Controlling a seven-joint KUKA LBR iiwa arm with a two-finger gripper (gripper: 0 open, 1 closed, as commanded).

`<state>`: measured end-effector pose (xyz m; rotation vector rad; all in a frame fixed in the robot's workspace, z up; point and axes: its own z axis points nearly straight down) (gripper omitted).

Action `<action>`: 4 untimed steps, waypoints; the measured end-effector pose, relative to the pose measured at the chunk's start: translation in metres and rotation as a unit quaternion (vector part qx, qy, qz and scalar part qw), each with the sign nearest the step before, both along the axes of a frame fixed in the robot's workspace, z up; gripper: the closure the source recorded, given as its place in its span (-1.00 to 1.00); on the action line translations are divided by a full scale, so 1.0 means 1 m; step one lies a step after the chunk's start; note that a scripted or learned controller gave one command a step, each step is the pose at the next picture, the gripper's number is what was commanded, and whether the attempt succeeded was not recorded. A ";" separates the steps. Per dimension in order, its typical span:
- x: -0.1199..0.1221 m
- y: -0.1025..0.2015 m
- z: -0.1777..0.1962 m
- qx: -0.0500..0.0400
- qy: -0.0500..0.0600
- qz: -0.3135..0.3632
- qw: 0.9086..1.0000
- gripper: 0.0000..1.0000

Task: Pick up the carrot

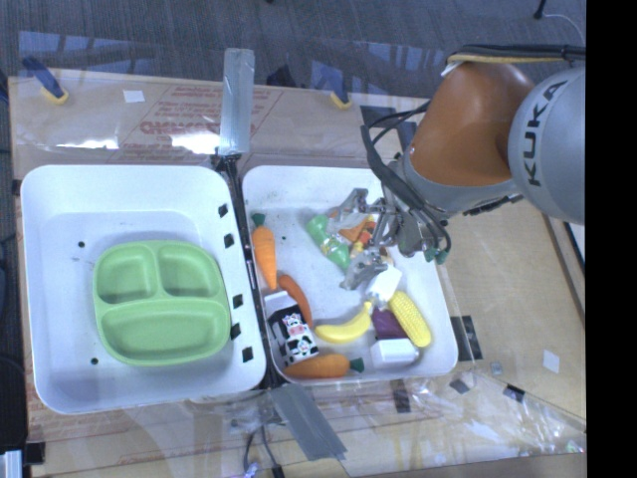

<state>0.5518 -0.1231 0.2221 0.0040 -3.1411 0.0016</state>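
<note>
Three orange carrot-like pieces lie in the right bin (428, 267). One carrot (264, 254) with a green top lies along the bin's left wall. A shorter orange piece (297, 297) sits just below it, and a third carrot (320, 366) lies flat at the bin's near edge. My gripper (356, 237) hangs low over the middle of the right bin, above a green toy (326, 237) and a small orange item (360, 233). Its fingers stand apart with nothing clearly held. It is well to the right of the long carrot.
A banana (343, 330), a corn cob (410, 319), a white block (394, 351) and a cow-patterned carton (291, 335) crowd the right bin's near half. The left bin (40, 267) holds a green divided plate (159, 302). The arm's large orange-brown body (468, 127) overhangs the right bin's far right corner.
</note>
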 end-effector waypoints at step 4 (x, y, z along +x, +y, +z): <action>0.061 0.155 -0.010 0.003 -0.006 -0.055 0.998 1.00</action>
